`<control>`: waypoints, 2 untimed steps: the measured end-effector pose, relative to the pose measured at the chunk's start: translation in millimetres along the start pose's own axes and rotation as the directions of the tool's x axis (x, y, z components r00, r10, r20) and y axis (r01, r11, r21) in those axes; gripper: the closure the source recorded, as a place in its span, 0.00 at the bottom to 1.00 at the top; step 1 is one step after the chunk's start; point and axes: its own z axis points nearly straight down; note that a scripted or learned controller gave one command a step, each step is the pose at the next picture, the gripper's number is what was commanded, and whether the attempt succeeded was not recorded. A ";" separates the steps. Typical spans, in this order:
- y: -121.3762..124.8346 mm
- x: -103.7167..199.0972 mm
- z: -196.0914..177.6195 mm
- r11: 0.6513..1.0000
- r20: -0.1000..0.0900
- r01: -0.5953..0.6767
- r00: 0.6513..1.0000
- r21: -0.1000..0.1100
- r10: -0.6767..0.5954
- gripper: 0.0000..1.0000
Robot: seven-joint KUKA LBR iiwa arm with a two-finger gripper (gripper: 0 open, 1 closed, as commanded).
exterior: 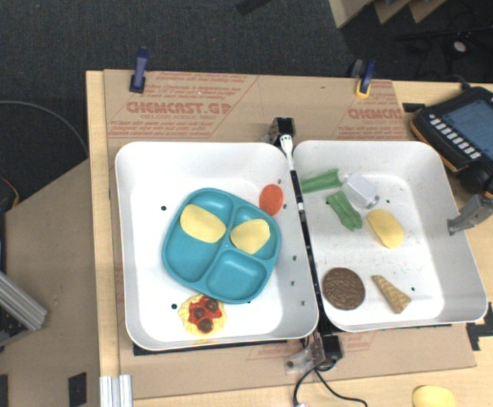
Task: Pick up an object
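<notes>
Gripper [469,217] is hovering at the right edge of the frame, just outside the right bin's [450,185] outer wall, and is carrying nothing. How far open it is cannot be told from this angle.

No single target is given, so any loose item counts. The nearest candidates are lying in the right bin: a yellow lemon-like piece [386,228], a brown cookie [344,287], a waffle cone [391,293], two green pieces [320,181] [344,210] and a small grey-white item [361,191] touching the lower green one.

The left bin [136,227] is holding a blue divided plate [221,270] with two yellow pieces sitting in its upper compartments [202,223] [250,235]. An orange-red ball [271,198] is resting against its upper right rim, and a pizza-like toy [201,314] is lying below it.

Judgement: the items are lying scattered, probably to give separate grasp targets. The lemon-like piece is sitting closest to the gripper and apart from its neighbours, making it the easiest pick. No grasp is under way yet.
</notes>
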 end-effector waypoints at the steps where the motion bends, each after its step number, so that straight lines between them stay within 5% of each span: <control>1: 25.7 -7.3 117.0 1.000 0.001 0.001 1.000 -0.001 -0.001 0.00; 2: 1.8 -9.0 9.5 1.000 0.009 0.001 1.000 -0.020 -0.001 0.00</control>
